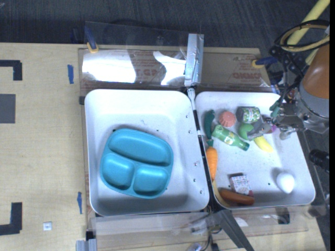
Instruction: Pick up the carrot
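Carrot: an orange carrot is seen lying lengthwise against the left wall of the right bin, its green top pointed away from the camera; it is touched by nothing but the bin.
Gripper: it is positioned low over the upper right part of the right bin, beside the yellow item and the green bottle; whether its fingers are apart or together cannot be told, as they are blurred against the clutter, and nothing is seen held between them.
Arm: it is brought in from the right edge, with the orange band visible above the wrist.
Green bottle: it is laid on its side, tilted, just right of the carrot's top.
Yellow item: it is placed close under the gripper.
Pink ball: it is set near the far wall, between a dark green vegetable and a grey-green can.
White egg: it is found in the near right corner, well apart from the carrot.
Hot dog: it is laid along the near wall, with a small printed packet just above it.
Left bin: a blue divided plate is held in it.
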Robot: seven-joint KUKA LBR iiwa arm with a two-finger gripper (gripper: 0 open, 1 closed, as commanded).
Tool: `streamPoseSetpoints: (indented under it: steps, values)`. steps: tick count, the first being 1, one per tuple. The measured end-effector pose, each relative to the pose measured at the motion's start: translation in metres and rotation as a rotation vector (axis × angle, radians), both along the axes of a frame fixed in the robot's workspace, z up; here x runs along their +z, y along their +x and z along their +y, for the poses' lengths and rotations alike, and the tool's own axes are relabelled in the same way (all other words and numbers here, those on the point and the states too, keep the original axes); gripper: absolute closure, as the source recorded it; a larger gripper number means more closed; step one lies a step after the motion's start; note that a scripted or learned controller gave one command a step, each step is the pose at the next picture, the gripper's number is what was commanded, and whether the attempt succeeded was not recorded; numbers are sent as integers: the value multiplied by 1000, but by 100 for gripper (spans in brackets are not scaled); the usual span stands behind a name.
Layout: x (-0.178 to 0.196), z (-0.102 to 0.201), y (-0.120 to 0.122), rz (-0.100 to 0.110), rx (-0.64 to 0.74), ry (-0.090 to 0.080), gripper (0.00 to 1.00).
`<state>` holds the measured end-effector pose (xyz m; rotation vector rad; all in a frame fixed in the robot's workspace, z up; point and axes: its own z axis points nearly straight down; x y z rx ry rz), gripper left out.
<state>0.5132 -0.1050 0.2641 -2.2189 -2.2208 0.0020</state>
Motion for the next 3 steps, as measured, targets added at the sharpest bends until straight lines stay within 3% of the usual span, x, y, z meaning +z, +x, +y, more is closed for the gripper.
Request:
streamPoseSetpoints:
  steps: [1,2,3]
  values:
    - [-81,47,-16,1,402,2,0]
    - [-80,104,-15,-1,518,3,0]
    - [-79,51,2,-7,904,-3,0]
